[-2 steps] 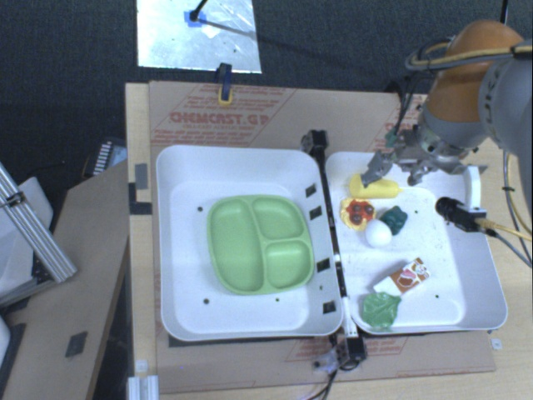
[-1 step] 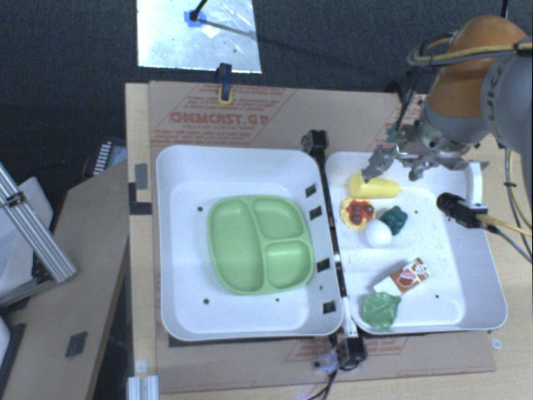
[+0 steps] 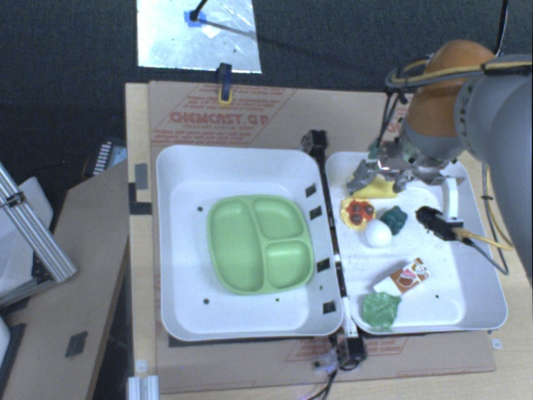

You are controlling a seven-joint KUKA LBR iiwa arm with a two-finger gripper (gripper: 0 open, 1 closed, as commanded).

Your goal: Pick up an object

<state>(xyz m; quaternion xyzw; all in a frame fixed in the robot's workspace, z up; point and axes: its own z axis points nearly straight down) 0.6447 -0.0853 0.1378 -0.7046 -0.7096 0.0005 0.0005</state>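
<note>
My gripper hangs low over the far left part of the right bin, open, its fingers spread just above a yellow piece. Nothing sits between the fingers. Just in front of the yellow piece lies a round yellow and red item. A teal object and a white ball rest beside it. Nearer the front are a small red and white carton and a green leafy piece.
The left bin holds a green divided plate. A black divider runs between the bins. The arm's grey body and orange band come in from the upper right.
</note>
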